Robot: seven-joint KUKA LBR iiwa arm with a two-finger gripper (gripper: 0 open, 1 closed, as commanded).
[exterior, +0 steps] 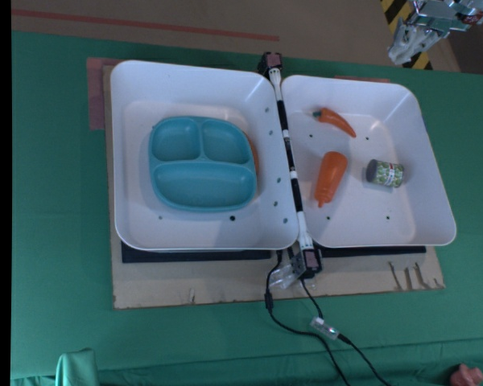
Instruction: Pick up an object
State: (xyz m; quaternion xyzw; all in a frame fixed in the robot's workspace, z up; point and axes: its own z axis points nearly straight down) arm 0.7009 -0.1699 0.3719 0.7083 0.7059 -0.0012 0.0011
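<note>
Below and left of the pincer (pixel 408 47), we note the carrot (pixel 336 121) lying slantwise, well apart; pincer's opening undeterminable.

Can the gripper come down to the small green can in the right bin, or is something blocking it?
Probably yes: the small green can lies apart from the orange bottle, nothing over it; the gripper hangs above.

L bin (pixel 129 95) holds tray (pixel 201 163); R bin (pixel 419 207): carrot (pixel 336 121) behind bottle (pixel 330 178), can (pixel 385 173) right of bottle
</note>
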